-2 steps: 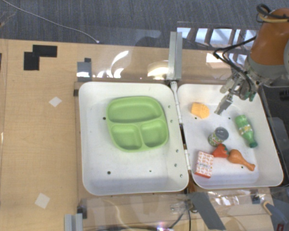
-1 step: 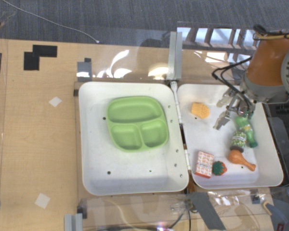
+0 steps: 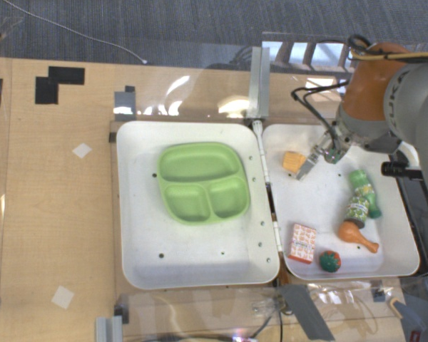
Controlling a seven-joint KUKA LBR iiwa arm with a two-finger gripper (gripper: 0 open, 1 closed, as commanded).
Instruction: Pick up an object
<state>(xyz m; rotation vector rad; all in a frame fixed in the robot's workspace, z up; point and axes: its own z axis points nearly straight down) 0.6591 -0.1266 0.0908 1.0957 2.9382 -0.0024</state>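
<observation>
Plastic makes up the light green, three-compartment divided plate lying far to the claw's left, in the middle of the left shallow white bin. Nearer, just left of the claw and close to touching its tips, a small orange-yellow wedge-shaped block rests in the right shallow white bin. The two-finger claw points down and leftward from the grey arm with its orange band; whether it is wide or narrow cannot be told. Below the claw lies a pink-and-white patterned small box, then a round red-and-green ball. Right of the claw and lower sit an orange pear-shaped toy and a green bottle with a printed label.
</observation>
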